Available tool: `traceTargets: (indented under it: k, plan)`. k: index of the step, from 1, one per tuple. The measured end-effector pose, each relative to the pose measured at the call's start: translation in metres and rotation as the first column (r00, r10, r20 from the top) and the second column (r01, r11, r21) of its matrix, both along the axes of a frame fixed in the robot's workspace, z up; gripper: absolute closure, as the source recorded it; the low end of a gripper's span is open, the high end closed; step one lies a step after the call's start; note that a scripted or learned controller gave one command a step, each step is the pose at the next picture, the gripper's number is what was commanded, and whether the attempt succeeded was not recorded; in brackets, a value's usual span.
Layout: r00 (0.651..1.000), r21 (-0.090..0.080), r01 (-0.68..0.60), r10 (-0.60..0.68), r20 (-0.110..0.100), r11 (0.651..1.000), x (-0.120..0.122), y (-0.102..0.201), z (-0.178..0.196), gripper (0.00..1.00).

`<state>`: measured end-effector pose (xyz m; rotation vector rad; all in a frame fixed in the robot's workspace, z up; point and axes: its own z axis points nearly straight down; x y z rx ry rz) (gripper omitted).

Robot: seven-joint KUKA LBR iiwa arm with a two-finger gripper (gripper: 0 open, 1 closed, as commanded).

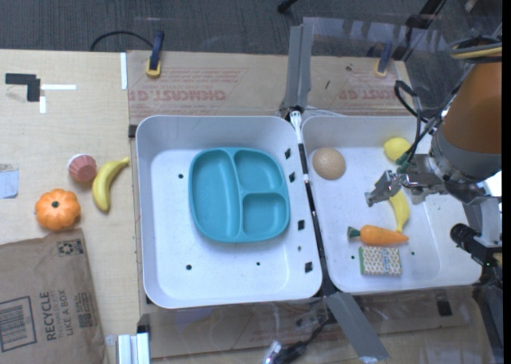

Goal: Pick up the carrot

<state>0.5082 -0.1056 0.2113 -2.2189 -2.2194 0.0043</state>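
The carrot (382, 235) is orange with a green stub at its left end. It lies flat in the right bin (343, 278), towards the front. My gripper (385, 190) hangs just behind the carrot, above the upper end of a yellow banana (400, 212). Its fingers are open with nothing between them. The carrot is apart from the gripper and touches nothing that I can make out except the bin floor.
The right bin also holds a lemon (395, 148), a beige egg-shaped thing (328, 163) and a small sponge (380, 261) just in front of the carrot. A teal divided plate (239, 195) lies in the left bin (160, 274). On the bench at left sit a banana (108, 183), a small pumpkin (57, 209) and a cupcake (82, 168).
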Motion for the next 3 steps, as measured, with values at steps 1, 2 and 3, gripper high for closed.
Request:
traceTargets:
  k: [1, 2, 3]
  plan:
    - [0.999, 0.000, 0.036, -0.036, 0.003, 0.999, -0.025, 0.007, -0.120, 0.00]
    - [0.999, 0.000, 0.041, -0.041, 0.001, 0.999, -0.025, 0.007, -0.112, 1.00]
    - [0.949, -0.002, 0.314, -0.314, 0.002, 0.949, -0.031, 0.063, -0.021, 1.00]
